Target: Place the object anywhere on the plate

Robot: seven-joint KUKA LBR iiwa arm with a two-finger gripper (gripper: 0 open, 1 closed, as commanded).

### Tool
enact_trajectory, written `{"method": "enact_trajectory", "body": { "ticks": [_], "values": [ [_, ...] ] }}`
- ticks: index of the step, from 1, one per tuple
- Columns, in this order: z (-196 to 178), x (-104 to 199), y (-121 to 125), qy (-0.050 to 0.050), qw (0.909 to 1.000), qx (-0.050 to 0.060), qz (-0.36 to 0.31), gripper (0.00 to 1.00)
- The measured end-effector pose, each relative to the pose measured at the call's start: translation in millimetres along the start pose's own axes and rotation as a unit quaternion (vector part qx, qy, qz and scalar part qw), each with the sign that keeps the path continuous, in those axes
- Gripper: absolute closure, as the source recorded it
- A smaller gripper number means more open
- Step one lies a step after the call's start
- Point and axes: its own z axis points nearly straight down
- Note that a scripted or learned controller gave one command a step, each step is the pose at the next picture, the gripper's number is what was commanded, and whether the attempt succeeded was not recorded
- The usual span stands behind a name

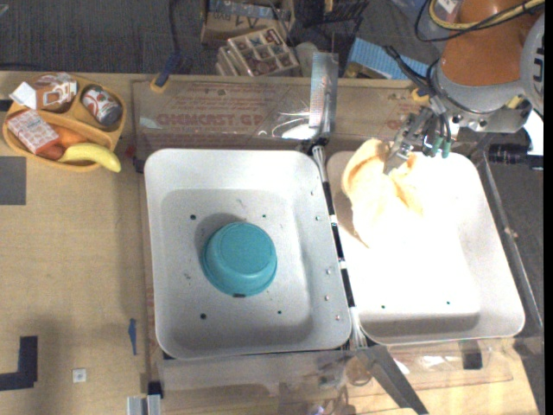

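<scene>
Currently the gripper (399, 158) hangs over the right bin's (484, 318) far left part, fingers pinching the edge of a pale yellow plate (371, 197), which sits tilted. Teal bowl (240, 258) rests upside down mid left bin (173, 180), well apart.

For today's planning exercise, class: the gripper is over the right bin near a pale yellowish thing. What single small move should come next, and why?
Probably lower the gripper a little onto the pale yellowish object in the right bin. The gripper sits at the object's upper edge, glare hides whether it has a grip, and the teal plate waits in the left bin.
</scene>
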Motion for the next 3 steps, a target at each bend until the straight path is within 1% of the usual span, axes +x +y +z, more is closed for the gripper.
{"method": "enact_trajectory", "body": {
  "ticks": [1, 2, 3],
  "values": [
    [8.4, 38.5, 28.5, 0.0, 0.9802, -0.001, -0.198, 1.0],
    [4.0, 81.9, 70.4, 0.0, 0.9689, -0.001, -0.247, 1.0],
    [6.4, 108.0, 105.0, 0.0, 0.9688, -0.001, -0.248, 1.0]
  ]
}}
